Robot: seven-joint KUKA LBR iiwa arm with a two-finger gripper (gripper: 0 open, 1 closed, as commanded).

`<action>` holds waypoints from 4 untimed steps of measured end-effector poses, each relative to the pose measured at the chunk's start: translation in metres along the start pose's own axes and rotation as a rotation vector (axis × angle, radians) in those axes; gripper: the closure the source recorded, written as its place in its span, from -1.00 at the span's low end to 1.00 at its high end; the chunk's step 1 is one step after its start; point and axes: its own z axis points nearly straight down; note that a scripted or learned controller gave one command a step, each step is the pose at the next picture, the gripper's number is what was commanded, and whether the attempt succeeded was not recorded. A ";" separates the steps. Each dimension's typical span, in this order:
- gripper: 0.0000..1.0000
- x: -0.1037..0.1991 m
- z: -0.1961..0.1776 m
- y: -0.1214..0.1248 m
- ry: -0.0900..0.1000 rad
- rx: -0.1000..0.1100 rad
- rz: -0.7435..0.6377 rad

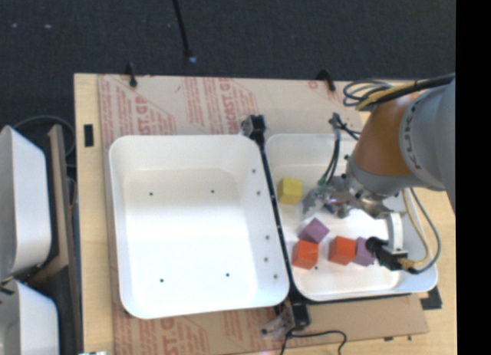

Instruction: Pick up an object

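So from where I'm standing, closest to me along the front of the right bin (360,290) there's a little row of blocks: an orange cube (305,254) on the left, another orange block (342,250) a bit to its right, and a small purple piece (364,251) pressed right up against that second one. Just behind the first orange cube sits a purple cube (314,231), tilted a bit, close to it but I can't say if they touch. Further back, near the divider between the bins, is a yellow cube (290,190), on its own, apart from the rest. The gripper (331,202) is down in the right bin between the yellow cube and the purple one, kind of a blurry tangle of metal and wires, and honestly I can't tell how its jaws stand or if there's anything in there. Above it is the fat grey arm (418,139) with the orange band (382,140), coming in from the right with cables looped over it. The left bin (123,192) is next door, both sitting on a cardboard sheet (176,104) with red print.
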 end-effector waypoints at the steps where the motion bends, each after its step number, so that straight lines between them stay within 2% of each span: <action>1: -1.00 0.021 -0.001 -0.031 0.000 0.000 0.000; 2: -1.00 0.019 0.000 -0.062 0.000 0.000 0.002; 3: 1.00 0.019 -0.010 -0.061 0.000 -0.002 0.002; 4: 1.00 0.086 -0.104 -0.014 0.001 -0.009 -0.006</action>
